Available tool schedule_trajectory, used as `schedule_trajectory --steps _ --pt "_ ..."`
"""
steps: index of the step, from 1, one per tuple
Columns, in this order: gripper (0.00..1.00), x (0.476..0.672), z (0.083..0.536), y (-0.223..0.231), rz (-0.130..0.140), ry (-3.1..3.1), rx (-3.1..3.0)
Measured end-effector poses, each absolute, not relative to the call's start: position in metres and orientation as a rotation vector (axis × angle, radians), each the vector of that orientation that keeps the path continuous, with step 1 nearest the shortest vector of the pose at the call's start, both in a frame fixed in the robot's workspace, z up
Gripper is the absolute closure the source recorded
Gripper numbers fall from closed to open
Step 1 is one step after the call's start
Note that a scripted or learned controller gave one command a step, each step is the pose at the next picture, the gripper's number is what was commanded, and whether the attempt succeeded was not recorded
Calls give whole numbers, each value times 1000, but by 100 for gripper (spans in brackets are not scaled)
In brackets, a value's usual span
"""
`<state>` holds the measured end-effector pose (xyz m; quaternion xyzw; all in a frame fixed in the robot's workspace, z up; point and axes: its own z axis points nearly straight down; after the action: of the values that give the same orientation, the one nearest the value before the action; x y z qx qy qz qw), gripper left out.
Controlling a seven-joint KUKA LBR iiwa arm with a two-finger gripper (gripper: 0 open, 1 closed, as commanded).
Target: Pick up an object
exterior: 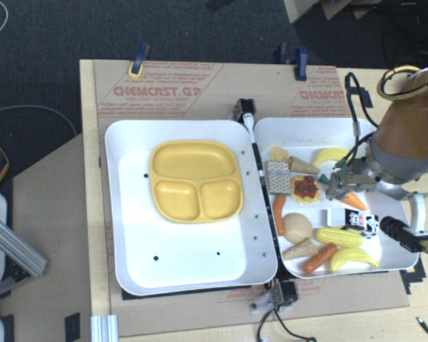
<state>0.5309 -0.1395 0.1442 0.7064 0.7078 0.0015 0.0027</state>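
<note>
A dark carpeted floor surrounds a bench topped with brown cardboard sheet (200,91), clamped along its far edge. Two white bins sit side by side on it. The left bin (128,248) holds a yellow divided plate (197,179), the landmark here. Right of the plate, the right bin (406,258) carries a heap of toy food. The grey arm (406,137) enters from the right, its gripper (339,184) lowered among the food; whether it is parted or closed cannot be told. Just right of the plate lies an orange carrot (279,214), long axis running near to far. Farther right, a corn cob (339,236) lies crosswise, with a banana (353,260) beyond it.
</note>
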Motion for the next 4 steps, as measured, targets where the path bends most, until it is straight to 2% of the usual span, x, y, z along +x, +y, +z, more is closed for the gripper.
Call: schedule_trajectory --steps 1,2,3,4 --pt "100 534 207 -145 6 2217 2215" --pt "100 535 226 -146 3 2219 2217" --pt "100 551 231 -96 4 2226 2214" --pt "100 577 218 -47 4 2227 2213"
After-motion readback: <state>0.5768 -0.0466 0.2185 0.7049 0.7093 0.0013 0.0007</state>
